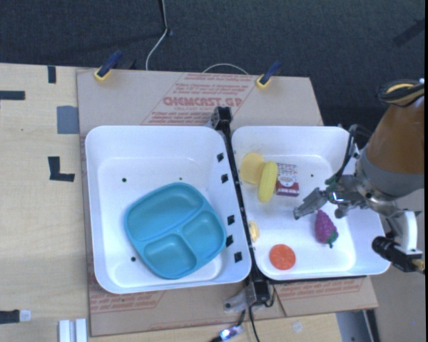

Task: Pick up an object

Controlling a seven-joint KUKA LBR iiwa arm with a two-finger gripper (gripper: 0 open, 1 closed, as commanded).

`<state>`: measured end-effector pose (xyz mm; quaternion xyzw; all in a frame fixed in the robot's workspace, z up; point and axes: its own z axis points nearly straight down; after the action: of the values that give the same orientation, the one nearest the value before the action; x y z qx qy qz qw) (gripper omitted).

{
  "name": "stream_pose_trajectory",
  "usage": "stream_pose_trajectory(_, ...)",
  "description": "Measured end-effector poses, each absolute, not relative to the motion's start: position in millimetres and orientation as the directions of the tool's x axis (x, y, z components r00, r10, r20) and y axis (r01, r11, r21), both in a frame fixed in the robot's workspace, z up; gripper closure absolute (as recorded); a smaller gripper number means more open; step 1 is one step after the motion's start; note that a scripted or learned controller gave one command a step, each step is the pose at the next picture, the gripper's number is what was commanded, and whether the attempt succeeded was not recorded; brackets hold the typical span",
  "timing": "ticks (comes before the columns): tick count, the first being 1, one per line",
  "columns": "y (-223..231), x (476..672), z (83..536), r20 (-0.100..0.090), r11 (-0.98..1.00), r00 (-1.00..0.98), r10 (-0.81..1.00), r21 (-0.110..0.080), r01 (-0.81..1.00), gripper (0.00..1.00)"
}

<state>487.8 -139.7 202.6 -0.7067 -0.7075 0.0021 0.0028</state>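
Reaching in from the right of the frame, the grey two-finger gripper (pixel 319 205) hangs over the right white bin (pixel 299 135) with its fingers spread and nothing between them. Just right of and below its tips lies a small purple eggplant-shaped toy (pixel 325 228), apart from the fingers. Up-left of them sits a small red-and-white packet (pixel 287 178), its print too small to read, beside a yellow banana-like toy (pixel 267 181). An orange round toy (pixel 282 256) lies lower. Brown cardboard (pixel 200 98) reads "CHEMCAST". Left white bin (pixel 100 144) holds a blue divided plastic plate (pixel 174 229).
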Motion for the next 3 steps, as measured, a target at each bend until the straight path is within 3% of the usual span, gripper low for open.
stream_pose_trajectory(2,-134.3,487.1,87.4,0.003,0.001,-0.001,1.0,-0.011,1.0,0.0)
stream_pose_trajectory(3,-134.5,487.2,82.4,0.0,0.001,-0.001,1.0,-0.005,1.0,0.0)
